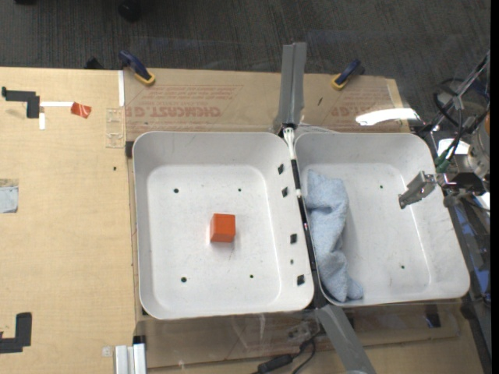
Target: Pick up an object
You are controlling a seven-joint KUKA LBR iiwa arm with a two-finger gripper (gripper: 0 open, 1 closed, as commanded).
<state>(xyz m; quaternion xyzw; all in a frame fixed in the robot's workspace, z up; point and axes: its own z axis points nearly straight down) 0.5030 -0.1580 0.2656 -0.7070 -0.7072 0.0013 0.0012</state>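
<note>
Orange block (223,228) in left bin (156,209), well apart from gripper (415,189); grip state unclear.

Robotics lab — clamped cardboard (257,100), white bins (148,209), loose cables (460,115)

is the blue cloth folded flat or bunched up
Bunched up: the blue cloth lies rumpled in a long heap against the right bin's left wall.

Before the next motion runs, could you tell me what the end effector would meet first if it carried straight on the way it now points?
The end effector points left and slightly downward over the right bin. It would probably meet that bin's white floor first, then the blue cloth; its height is unclear.
</note>
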